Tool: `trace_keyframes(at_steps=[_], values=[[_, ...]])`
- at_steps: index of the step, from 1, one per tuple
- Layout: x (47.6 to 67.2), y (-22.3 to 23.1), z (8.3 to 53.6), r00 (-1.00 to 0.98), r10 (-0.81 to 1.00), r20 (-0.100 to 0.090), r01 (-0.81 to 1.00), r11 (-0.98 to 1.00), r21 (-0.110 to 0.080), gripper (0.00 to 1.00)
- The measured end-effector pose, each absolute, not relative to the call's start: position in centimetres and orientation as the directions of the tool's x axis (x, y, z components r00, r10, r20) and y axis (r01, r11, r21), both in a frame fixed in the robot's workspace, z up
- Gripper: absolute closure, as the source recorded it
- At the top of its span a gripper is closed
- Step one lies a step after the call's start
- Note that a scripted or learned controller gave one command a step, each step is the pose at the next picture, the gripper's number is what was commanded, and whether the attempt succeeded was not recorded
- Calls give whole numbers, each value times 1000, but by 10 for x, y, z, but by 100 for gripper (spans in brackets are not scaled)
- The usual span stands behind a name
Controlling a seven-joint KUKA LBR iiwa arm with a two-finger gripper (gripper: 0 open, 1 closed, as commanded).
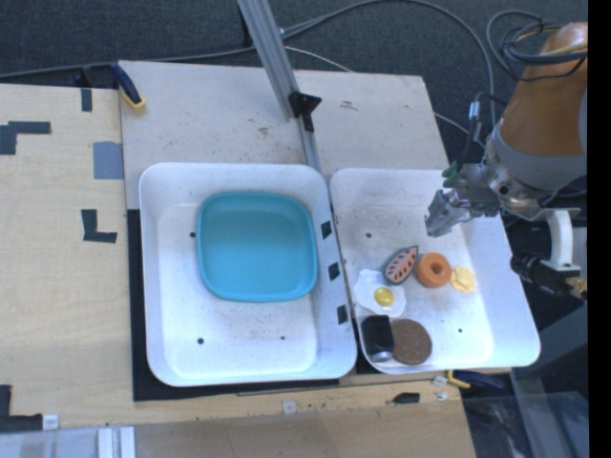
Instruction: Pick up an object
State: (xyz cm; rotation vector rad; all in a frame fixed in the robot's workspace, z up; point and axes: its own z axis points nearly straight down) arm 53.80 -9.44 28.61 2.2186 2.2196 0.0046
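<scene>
The right bin (pixel 382 198) holds several small toys: an orange ring (pixel 434 270), a red-and-green slice (pixel 401 264), a small yellow piece (pixel 463 279), a fried egg (pixel 382 296), a brown round disc (pixel 411 341) and a black block (pixel 377 333). My gripper (pixel 441 214) hangs over the right bin's upper right part, above and a little right of the orange ring. Nothing shows between its fingers.
The left bin (pixel 162 256) holds a blue square plate (pixel 256 245). A grey pole (pixel 277 55) slants down to the divide between the bins. Cables run behind the bench at the upper right. A yellow-handled tool (pixel 129 88) lies at the bench's back left.
</scene>
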Motion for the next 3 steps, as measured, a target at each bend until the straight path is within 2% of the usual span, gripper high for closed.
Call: trace_keyframes(at_steps=[1, 2, 3], values=[[539, -38, 266, -4, 1000, 1, 1000, 4, -2, 100], [546, 21, 252, -5, 1000, 1, 1000, 5, -2, 100], [546, 72, 234, -5, 1000, 0, 1000, 5, -2, 100]])
